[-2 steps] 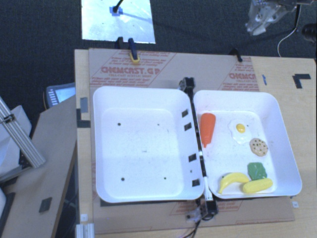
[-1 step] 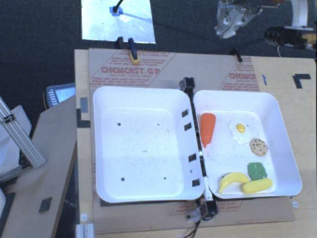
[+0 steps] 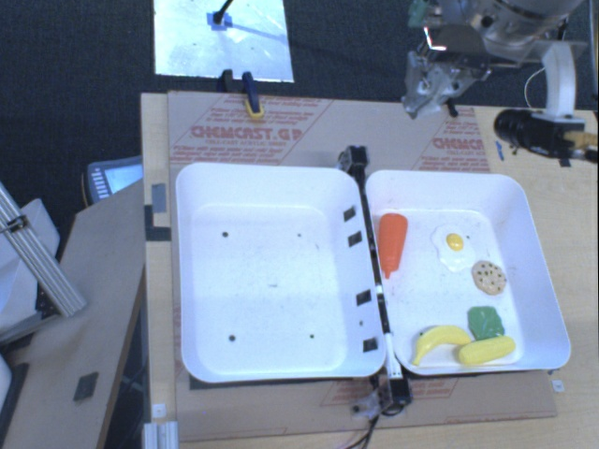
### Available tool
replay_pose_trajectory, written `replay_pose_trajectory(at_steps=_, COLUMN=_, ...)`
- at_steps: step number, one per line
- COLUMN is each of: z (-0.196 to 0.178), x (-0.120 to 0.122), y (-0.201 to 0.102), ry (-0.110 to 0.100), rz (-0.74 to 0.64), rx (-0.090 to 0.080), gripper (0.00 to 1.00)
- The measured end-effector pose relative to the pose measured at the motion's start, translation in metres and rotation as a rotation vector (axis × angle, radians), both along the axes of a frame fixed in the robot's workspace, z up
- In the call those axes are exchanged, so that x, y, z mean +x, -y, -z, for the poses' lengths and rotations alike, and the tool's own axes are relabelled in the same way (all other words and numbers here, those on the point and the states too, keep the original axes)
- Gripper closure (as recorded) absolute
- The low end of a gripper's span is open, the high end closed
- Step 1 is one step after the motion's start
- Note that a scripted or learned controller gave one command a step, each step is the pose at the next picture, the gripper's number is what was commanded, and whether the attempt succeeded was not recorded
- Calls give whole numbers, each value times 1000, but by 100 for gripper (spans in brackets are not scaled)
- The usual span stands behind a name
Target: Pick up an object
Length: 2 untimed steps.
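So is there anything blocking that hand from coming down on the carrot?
Nothing visible does. The hand hangs above the bench beyond the right bin, and the carrot lies bare near the divider, apart from the fried egg.

Orange carrot (image 3: pixel 391 242), yellow banana (image 3: pixel 438 340), green leaf (image 3: pixel 486 322), white bins (image 3: pixel 271 178).

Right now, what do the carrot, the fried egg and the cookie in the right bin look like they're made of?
The carrot looks like moulded plastic: flat, even orange, smooth sheen. The fried egg also seems plastic or rubber: a glossy white with a solid yellow yolk. The cookie appears matte tan with dark specks, probably plastic too, though it is too small to tell.
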<state>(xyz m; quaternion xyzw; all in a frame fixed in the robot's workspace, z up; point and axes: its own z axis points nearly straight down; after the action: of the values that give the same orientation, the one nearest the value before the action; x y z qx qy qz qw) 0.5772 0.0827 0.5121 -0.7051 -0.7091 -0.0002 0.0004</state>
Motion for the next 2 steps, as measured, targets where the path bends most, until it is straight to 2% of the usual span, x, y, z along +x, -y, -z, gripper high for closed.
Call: replay_pose_trajectory(at_steps=2, z=-24, x=-90, y=-54, ry=4, rz=-2, rx=2, gripper=100)
